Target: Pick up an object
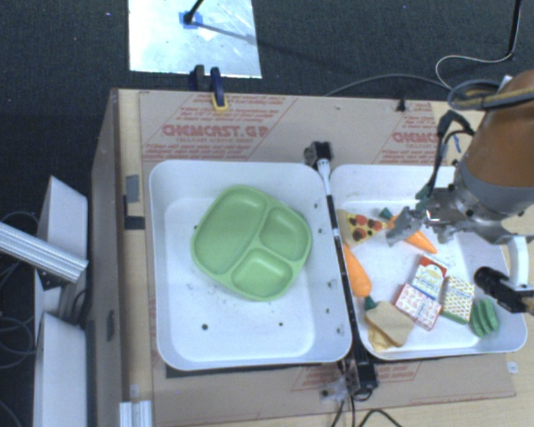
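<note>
One small carrot [422, 240] is the object I see nearest the tool: it lies tilted in the right bin [445, 346], toward that bin's far half, with the gripper [412, 225] directly over its upper end. From my screen I cannot tell whether the gripper is open or closed, nor whether it touches the carrot, because the wrist hides that spot. Just to the left of the gripper lies a pizza slice [365, 227], with a small teal piece [385, 213] beside its far edge. Along the divider between the bins rests a larger carrot [359, 274], pointing toward the pizza slice. Nearer to me, below the small carrot, I count three printed cards: one [430, 278] overlapping another [418, 307], and a third [458, 298] just to their right. A green pod [483, 317] lies near the bin's right corner, and a tan bread piece [389, 324] sits at the near edge, touching the lower card. The grey arm [507, 149] with its orange band reaches in from the right. In the left bin [173, 327] I see a green divided plate [252, 241], well apart from the gripper.
</note>
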Action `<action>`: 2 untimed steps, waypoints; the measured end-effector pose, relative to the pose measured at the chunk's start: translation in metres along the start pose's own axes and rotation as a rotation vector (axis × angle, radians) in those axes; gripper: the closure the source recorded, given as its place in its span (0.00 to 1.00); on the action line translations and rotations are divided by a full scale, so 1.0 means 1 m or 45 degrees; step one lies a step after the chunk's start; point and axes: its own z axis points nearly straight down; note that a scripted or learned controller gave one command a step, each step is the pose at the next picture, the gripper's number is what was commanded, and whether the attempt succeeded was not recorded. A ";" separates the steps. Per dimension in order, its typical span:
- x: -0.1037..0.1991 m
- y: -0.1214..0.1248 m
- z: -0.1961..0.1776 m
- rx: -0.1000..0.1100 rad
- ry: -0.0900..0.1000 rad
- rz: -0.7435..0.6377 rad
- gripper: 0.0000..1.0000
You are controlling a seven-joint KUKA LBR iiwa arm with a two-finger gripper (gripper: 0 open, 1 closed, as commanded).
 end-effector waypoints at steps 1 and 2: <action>-0.024 0.025 0.138 -0.001 -0.001 0.003 0.00; -0.024 0.098 0.138 -0.003 -0.001 -0.001 0.00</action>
